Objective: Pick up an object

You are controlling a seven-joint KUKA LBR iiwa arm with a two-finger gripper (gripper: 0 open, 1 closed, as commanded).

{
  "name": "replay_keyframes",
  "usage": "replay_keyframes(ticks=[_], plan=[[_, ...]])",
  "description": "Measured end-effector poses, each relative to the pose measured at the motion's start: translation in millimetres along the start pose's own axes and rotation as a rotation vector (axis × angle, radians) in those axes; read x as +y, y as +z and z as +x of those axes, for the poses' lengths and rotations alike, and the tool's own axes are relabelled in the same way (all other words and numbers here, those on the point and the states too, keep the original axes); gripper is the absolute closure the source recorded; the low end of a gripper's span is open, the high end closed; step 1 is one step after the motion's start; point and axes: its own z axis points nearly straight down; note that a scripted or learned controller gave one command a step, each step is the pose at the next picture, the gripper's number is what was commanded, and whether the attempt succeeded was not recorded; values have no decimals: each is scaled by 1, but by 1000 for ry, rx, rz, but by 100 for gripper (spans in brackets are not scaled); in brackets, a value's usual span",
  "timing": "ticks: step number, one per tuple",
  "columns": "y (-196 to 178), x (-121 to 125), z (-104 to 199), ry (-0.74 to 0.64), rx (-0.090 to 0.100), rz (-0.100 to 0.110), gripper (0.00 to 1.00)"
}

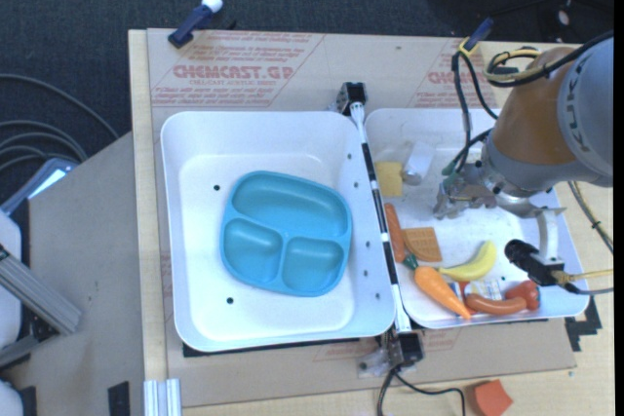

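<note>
My gripper [456, 199] hangs low over the middle of the right bin [575, 307], on the grey arm with its orange band [531, 117]. It is just right of a yellow block [389, 178] and a small pale object [419, 161]. Below it lie a tan cracker [422, 244], a banana [470, 263], a carrot [439, 290] and a red sausage [502, 300]. A thin orange stick [394, 231] lies along the bin's left wall. Nothing shows in the gripper's grasp.
The left bin [185, 209] holds a blue divided plate [286, 231]. A blue-and-white marker [195, 19] lies on the cardboard behind the bins. A small green piece [409, 260] sits by the cracker.
</note>
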Motion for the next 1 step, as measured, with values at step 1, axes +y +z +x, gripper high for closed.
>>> replay_keyframes(ticks=[1], plan=[[0, 0, 0, 0, 0, 0, 0]])
